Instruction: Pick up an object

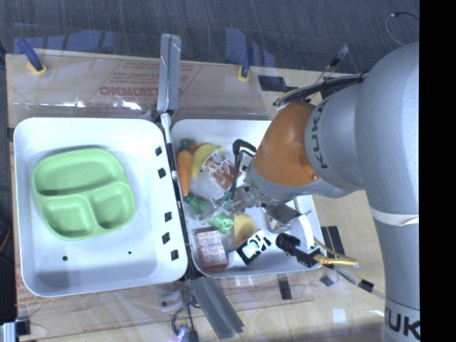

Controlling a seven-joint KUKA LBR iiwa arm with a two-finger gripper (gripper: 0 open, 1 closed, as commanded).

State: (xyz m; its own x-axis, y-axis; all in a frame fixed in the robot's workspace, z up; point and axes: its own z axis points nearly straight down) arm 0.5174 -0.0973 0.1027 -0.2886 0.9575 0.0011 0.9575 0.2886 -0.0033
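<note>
While the green tray (82,194) sits alone in the left bin (28,262), all candidates lie in the right bin (187,258) at frame centre: carrot (184,171), banana (203,152), pink box (211,248), black-white piece (254,246). My gripper (239,194) hangs over that clutter; wrist hides it, so jaw state: cannot tell. Looks like approach step, nothing visibly held. Next: settle on one item, descend, close.

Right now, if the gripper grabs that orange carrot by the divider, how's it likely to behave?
The carrot looks like smooth toy plastic, so probably stiff, light and somewhat slippery. Its tapered, rounded shape may roll or squirt out of a pinch. It lies against the right bin's left wall, which could crowd one finger.
</note>
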